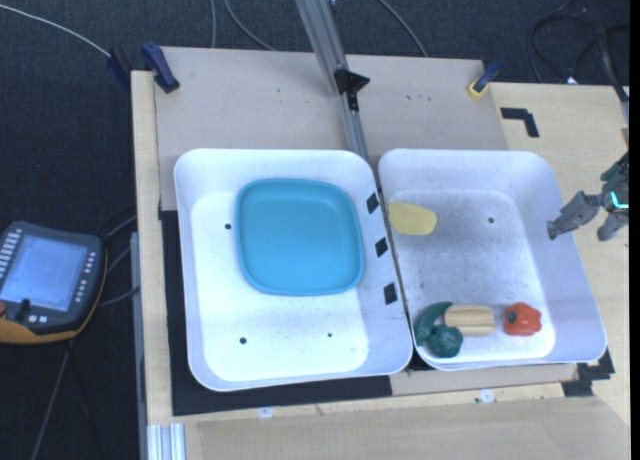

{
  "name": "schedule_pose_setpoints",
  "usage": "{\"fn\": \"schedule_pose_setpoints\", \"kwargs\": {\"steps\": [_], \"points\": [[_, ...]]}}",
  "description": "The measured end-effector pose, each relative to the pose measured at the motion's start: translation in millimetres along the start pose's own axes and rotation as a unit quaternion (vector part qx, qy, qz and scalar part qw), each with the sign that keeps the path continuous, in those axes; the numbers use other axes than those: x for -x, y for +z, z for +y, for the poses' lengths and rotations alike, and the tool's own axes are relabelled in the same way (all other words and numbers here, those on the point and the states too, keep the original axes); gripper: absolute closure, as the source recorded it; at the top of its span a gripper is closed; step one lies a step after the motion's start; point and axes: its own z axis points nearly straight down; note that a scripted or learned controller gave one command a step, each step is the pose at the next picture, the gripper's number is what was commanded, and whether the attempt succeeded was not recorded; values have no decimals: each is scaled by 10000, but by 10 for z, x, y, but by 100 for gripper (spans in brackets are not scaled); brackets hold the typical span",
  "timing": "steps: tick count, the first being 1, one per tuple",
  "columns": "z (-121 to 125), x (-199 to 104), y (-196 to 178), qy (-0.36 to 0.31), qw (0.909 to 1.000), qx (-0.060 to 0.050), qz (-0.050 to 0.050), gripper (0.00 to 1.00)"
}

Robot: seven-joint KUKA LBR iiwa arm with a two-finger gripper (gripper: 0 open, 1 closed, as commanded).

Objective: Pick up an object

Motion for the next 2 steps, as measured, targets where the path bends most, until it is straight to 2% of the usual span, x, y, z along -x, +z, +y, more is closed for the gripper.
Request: {"fn": "schedule_pose_setpoints", "kwargs": {"steps": [1, 2], "points": [[0, 0, 1, 0, 10000, -1, 0, 0], [8, -105, 520, -4, 10000, -17, 6, 0]]}}
